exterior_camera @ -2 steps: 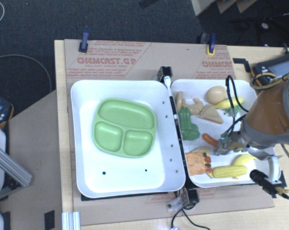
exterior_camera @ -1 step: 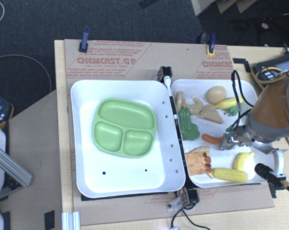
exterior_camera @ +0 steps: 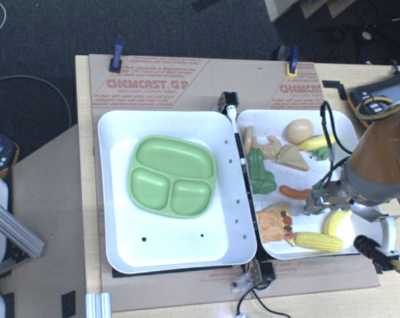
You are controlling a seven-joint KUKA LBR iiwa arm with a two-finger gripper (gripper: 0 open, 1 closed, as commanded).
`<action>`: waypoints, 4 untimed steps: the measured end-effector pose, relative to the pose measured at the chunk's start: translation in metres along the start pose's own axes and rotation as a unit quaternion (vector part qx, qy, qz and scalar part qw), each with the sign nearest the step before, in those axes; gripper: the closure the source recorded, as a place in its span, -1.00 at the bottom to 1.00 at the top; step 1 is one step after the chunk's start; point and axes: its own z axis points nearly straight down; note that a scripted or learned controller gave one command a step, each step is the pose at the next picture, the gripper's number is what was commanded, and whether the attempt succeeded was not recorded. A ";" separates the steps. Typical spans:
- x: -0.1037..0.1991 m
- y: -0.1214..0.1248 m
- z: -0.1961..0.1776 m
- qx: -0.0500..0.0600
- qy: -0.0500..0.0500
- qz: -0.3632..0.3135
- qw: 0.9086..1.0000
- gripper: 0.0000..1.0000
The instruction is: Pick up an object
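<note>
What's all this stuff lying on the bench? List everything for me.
divided plate: 1, green, in the left bin
right bin: 1, white, holds the toy food
broccoli: 1, green, its left side
sausage: 1, red, middle
corn cob: 1, yellow, near edge
pizza slice: 1, orange, near-left corner
egg: 1, cream, far side
clamps: 2, blue, board's far edge
gripper: 1, grey, over the right bin

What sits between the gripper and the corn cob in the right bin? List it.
Nothing visible does. The gripper hangs over the right bin, and the corn cob lies just below it in the picture, with bare white floor between. The red sausage lies to its left, the pizza slice left of the corn.
</note>
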 end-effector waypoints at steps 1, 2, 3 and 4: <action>0.101 0.003 -0.079 -0.005 0.000 -0.005 1.000 1.00; 0.199 0.002 -0.137 -0.005 0.001 -0.007 1.000 1.00; 0.252 0.005 -0.168 -0.003 0.000 -0.004 1.000 1.00; 0.225 0.005 -0.129 0.002 -0.002 0.002 1.000 1.00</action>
